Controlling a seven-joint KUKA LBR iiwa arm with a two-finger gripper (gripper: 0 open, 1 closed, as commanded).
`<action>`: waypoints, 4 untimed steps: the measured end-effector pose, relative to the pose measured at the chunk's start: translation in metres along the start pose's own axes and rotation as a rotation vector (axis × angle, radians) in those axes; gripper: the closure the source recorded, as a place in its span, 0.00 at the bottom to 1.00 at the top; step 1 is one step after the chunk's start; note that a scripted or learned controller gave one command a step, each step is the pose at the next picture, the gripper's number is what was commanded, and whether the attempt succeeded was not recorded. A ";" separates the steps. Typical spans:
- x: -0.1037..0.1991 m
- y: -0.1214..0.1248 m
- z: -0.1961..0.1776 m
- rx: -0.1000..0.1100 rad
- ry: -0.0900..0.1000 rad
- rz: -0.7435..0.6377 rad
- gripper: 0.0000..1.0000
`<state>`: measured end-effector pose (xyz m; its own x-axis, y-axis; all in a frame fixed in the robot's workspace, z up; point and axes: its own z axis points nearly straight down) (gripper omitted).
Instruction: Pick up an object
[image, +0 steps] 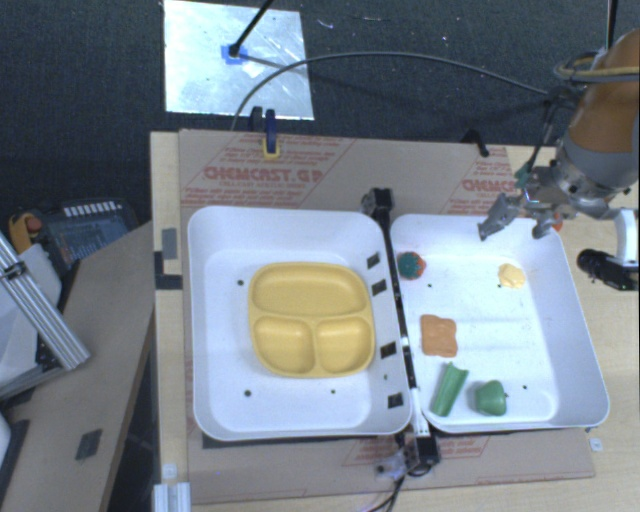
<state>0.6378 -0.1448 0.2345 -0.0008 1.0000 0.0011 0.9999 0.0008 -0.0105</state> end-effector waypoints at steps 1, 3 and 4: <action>0.000 0.002 -0.008 -0.012 -0.002 -0.002 0.00; 0.000 0.008 0.108 -0.009 -0.001 -0.001 0.00; 0.001 0.009 0.152 -0.010 -0.001 -0.001 0.00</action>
<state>0.6448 -0.1441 0.0827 -0.0018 1.0000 -0.0003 1.0000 0.0018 -0.0002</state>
